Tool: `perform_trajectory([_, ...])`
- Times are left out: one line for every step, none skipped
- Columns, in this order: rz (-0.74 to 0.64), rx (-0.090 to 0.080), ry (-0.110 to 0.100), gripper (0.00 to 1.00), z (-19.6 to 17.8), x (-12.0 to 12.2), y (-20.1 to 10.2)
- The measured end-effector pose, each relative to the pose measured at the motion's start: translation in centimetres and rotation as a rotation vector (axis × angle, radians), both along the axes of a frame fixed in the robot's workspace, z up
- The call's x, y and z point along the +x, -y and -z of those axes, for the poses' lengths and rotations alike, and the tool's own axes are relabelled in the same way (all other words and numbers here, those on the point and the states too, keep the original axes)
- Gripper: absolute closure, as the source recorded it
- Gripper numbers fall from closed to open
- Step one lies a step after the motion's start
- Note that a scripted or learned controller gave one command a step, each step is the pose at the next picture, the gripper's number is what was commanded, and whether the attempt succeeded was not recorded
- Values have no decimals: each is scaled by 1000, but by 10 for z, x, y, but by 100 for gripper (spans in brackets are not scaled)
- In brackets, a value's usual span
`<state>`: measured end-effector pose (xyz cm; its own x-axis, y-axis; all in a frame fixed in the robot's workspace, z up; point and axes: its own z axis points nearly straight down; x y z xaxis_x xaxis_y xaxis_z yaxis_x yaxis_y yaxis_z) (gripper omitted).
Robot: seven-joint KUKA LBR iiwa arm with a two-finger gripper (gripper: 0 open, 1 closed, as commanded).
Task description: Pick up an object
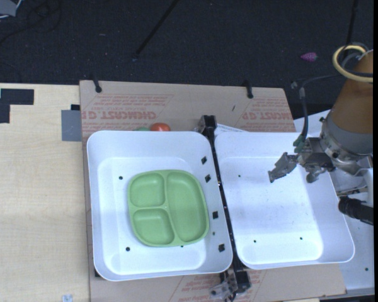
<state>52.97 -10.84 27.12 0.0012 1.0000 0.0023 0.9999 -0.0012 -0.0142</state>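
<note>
Reaching in from the right, the grey arm [356, 115] is seen above the right bin [283, 244], with its orange part nearest the edge. The pincer [296, 167] is hung over the upper right part of that bin. Its two dark fingers [280, 168] are spread apart, and nothing is held between them.

Well to the left of the pincer, in the left bin [107, 168], a green plate [168, 207] with three sections is laid flat. It is not touched by the pincer.

Up and to the left of the pincer, just behind the left bin's back wall, a small orange-red thing [160, 128] can be seen. What it is cannot be told.

Both bins are set on a brown cardboard sheet [176, 106]. Red letters are printed on it upside down; they cannot be read for sure.
</note>
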Motion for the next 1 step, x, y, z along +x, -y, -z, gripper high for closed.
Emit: perform_trajectory([-2, -1, 10, 0, -6, 2, 0])
